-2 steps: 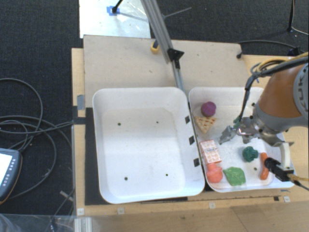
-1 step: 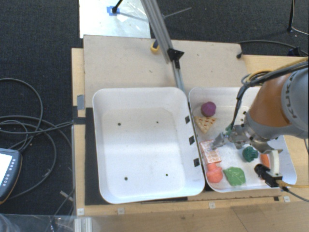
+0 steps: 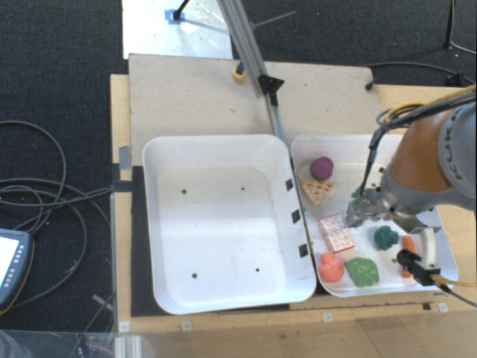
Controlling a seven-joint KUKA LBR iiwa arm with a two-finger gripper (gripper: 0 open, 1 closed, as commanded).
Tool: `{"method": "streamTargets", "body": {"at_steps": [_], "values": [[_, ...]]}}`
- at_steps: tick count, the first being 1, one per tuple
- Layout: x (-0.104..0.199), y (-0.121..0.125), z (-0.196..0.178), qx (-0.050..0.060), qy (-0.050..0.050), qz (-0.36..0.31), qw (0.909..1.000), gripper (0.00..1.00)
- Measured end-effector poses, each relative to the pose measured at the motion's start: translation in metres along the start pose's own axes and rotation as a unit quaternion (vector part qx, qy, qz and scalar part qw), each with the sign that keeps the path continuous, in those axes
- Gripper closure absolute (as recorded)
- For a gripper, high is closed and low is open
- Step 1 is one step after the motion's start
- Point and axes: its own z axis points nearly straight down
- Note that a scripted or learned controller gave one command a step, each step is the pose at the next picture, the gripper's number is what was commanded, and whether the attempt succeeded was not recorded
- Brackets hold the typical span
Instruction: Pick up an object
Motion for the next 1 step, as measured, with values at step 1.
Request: {"method": "streamTargets", "body": {"at_steps": [1], "values": [[-0.0031, 0.0009, -0.0434, 0.000, -0.001, -0.001, 1.0000, 1.00]]}}
